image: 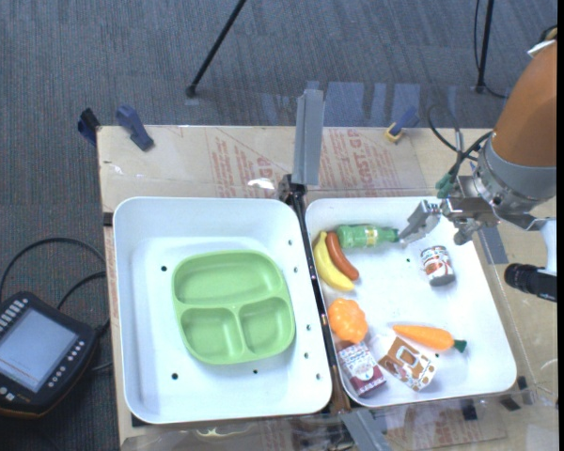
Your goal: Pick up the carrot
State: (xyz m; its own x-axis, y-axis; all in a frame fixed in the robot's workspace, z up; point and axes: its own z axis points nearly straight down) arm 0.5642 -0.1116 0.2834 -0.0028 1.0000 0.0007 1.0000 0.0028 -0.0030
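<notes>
You saw gripper: grey metal fingers, angular, boxy grey mount behind. Above it, grey wrist ring, then broad orange band. Green fitting and dark cable ran beside the wrist.

Single fixed camera looking down at a slant from above the bench, facing both white bins, taking in surrounding carpet at moderate range, arm entering from the frame's right
</notes>
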